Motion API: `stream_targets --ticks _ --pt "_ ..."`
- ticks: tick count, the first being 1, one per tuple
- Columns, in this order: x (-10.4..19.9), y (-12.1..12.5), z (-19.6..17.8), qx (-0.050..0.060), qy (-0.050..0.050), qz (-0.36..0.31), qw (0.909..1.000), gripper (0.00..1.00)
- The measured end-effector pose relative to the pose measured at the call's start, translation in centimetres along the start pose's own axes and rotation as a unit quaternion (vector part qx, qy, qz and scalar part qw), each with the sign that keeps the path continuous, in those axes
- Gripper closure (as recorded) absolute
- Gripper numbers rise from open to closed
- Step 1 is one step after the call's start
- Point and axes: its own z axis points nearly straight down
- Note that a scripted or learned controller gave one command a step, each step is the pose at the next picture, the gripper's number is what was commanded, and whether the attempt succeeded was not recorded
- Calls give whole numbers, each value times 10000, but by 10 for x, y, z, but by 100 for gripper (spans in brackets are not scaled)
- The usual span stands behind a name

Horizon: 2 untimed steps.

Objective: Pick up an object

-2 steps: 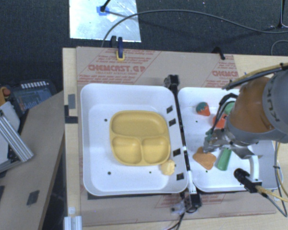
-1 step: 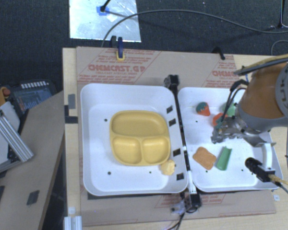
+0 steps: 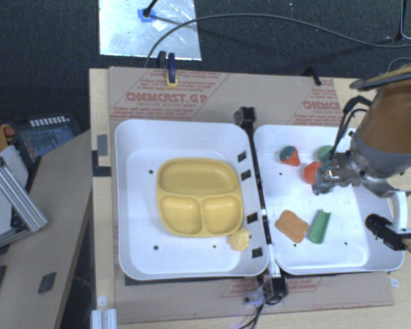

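Observation:
My gripper (image 3: 324, 182) hangs over the upper right part of the right bin (image 3: 342, 258), reaching in from the right. A red-orange round object (image 3: 310, 173) lies just left of it, touching or nearly touching it. A green object (image 3: 324, 153) peeks out behind the gripper, partly hidden by the arm. Further left sits a red piece with a green top (image 3: 289, 156). Near the bin's front lie a tan-orange block (image 3: 292, 225) and a green cylinder (image 3: 319, 227) side by side.
The left bin (image 3: 133, 184) holds a yellow divided plate (image 3: 197, 196) and a small yellow lump (image 3: 240, 239) at its front right corner. A black divider (image 3: 255, 190) runs between the bins.

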Motion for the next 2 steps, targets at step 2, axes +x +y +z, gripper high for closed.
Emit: stream_targets --ticks 2 --pt "51 13 -13 27 13 -24 10000 100"
